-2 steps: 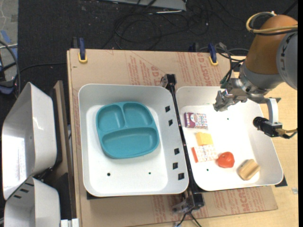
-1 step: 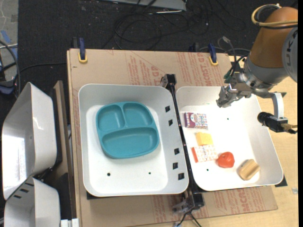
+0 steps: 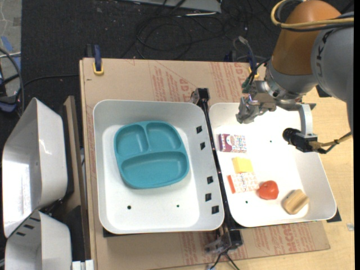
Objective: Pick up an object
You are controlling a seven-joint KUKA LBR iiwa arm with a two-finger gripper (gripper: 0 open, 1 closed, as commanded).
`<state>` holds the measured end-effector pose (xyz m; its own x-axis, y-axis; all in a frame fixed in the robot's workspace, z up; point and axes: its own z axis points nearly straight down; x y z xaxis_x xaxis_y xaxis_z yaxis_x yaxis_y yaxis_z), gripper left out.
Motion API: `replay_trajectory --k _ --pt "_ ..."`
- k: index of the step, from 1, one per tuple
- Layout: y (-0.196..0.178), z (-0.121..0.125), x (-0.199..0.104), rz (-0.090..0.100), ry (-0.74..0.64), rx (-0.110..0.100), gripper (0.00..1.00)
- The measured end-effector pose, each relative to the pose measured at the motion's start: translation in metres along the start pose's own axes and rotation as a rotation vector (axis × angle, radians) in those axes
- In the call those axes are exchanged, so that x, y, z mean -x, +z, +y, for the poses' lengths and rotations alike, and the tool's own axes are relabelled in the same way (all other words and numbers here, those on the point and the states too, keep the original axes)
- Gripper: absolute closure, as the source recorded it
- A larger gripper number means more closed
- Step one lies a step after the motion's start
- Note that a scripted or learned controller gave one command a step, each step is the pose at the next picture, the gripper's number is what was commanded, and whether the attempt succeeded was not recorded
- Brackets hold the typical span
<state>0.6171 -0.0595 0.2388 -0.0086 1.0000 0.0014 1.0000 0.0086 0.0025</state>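
Five small things lie in the right bin (image 3: 323, 176): lowest in the frame a tan block (image 3: 295, 201) and a red tomato-like piece (image 3: 268, 189), then a white-and-orange packet (image 3: 244, 181), a yellow square (image 3: 242, 165) and a purple-and-white packet (image 3: 232, 143). The left bin (image 3: 107, 151) holds a teal divided plate (image 3: 151, 154). Higher up, the gripper (image 3: 246, 112) hangs over the right bin's upper left part, nothing visibly in it; its state is unclear.

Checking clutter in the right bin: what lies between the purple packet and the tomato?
In the camera view, a yellow block and a white-and-orange packet lie between the purple packet and the tomato.
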Motion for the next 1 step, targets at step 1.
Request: replay_trajectory --k 1 --pt "0.0065 0.0079 -0.0439 -0.001 0.001 -0.001 1.00"
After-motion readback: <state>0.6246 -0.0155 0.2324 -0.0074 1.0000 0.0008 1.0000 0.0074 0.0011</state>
